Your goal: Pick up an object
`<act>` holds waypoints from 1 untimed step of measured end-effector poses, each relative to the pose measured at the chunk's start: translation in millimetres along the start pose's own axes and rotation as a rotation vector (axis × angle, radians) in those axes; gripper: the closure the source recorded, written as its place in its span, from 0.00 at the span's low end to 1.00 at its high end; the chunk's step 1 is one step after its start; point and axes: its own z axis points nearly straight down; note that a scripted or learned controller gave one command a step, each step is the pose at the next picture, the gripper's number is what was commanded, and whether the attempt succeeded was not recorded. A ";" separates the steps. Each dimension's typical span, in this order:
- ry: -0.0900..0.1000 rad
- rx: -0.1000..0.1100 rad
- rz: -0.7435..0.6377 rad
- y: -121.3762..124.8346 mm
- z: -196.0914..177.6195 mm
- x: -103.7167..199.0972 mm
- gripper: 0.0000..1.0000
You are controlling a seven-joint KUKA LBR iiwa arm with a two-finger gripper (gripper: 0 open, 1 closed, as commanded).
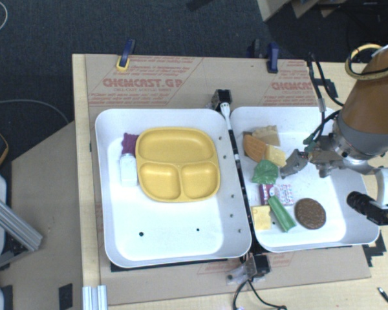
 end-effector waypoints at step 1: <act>-0.002 -0.014 -0.003 2.9 -6.5 0.0 0.00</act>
